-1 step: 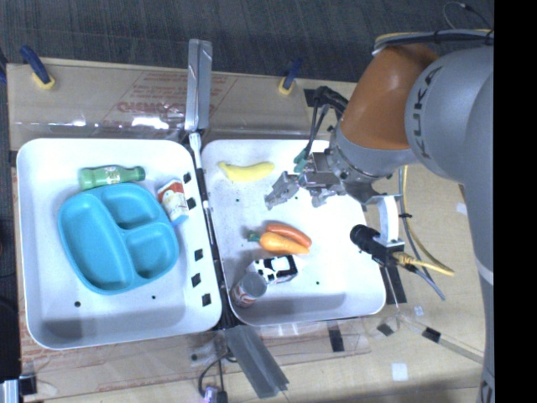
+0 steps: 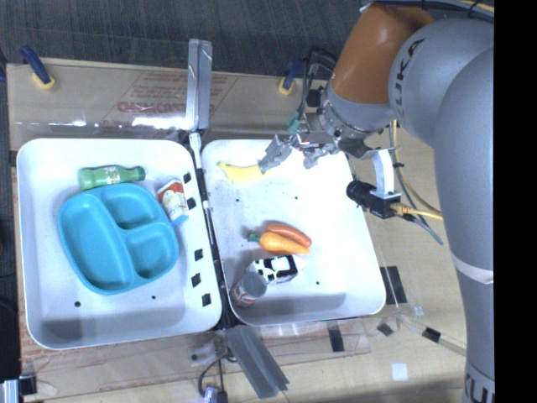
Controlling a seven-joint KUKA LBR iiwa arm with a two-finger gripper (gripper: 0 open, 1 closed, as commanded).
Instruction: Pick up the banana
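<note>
Hovering open-fingered and empty beside the banana (image 2: pixel 239 171), the gripper (image 2: pixel 292 151) should pinch its soft, light, curved body mid-length, gently.

- Arm (image 2: pixel 457 133) — thick, rounded grey casing with dark lettering printed on it.
- A glossy orange band (image 2: pixel 373 53) wraps the segment above the wrist.
- Thin cables, black and yellowish, loop around the wrist; a small black cylinder sticks out from the side.
- Claw (image 2: pixel 292 153): slim silver-grey metal fingers.
</note>
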